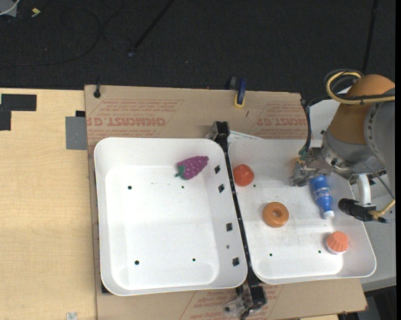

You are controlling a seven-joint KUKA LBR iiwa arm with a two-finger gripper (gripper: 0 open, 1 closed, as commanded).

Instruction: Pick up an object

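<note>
My gripper [303,173] hangs low over the right bin [360,267], near its far right part, under the grey arm with the orange band [360,109]. A blue bottle with a white cap [322,195] lies just in front of the gripper, its upper end close to or touching it. An orange ring like a doughnut [276,215] rests in the middle of that bin. A small orange-red ball [243,175] sits near the divider. An orange and white piece [336,243] lies at the near right corner. A purple grape bunch [192,167] lies in the left bin [114,259].
The two bins meet along a black clamp strip [228,199]. A cardboard sheet [160,112] lies under them. Cables and a black part [360,209] of the arm hang over the right bin's right rim.
</note>
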